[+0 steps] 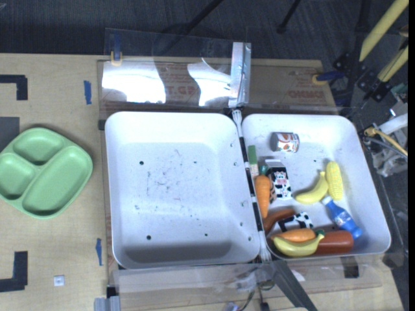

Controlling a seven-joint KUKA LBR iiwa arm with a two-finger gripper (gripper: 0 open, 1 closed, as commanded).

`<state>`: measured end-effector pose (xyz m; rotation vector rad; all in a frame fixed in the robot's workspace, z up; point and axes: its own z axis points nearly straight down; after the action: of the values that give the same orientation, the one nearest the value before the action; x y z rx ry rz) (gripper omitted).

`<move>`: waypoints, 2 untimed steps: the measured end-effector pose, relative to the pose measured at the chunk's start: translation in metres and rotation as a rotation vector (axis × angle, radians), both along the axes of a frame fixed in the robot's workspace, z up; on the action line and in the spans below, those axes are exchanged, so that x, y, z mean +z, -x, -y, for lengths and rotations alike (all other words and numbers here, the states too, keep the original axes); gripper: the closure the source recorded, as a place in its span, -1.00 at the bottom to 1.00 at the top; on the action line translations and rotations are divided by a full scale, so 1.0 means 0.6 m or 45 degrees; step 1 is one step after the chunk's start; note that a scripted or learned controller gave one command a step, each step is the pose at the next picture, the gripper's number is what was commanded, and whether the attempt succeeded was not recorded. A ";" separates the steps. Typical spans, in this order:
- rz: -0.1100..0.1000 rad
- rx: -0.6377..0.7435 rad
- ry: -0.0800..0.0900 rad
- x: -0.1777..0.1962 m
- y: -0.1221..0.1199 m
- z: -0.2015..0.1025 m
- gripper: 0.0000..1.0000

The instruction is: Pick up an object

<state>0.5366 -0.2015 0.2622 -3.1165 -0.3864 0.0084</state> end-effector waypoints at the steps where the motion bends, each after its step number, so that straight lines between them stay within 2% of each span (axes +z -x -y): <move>1: -0.001 0.001 0.000 0.000 0.000 0.000 -1.00; 2: -0.001 0.045 -0.003 -0.184 0.096 0.037 -1.00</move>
<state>0.4791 -0.2240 0.1517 -3.1066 -0.4410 0.0090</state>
